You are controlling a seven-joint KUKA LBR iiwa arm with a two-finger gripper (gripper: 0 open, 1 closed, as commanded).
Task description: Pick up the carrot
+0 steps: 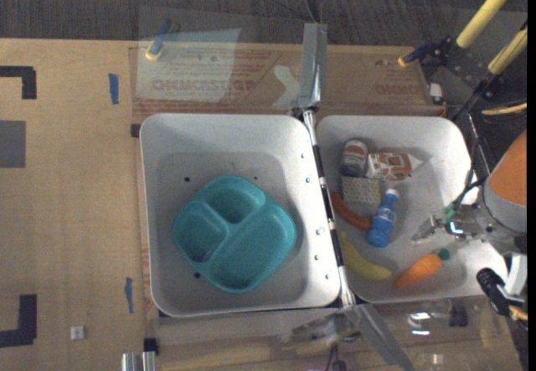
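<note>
Two white bins: left bin point(159, 152) with teal divided plate point(234, 232). In right bin point(452, 143), orange carrot point(418, 270), green-tipped, lying slantwise at front beside banana point(366, 262). Just above carrot, gripper point(442, 227), not touching it.

Carrot point(419, 270) hemmed by banana point(365, 261), blue bottle point(383, 218), bin wall point(419, 295).

Grey arm point(507, 214), orange band above wrist; metallic claw point(429, 229), teal accents.
</note>
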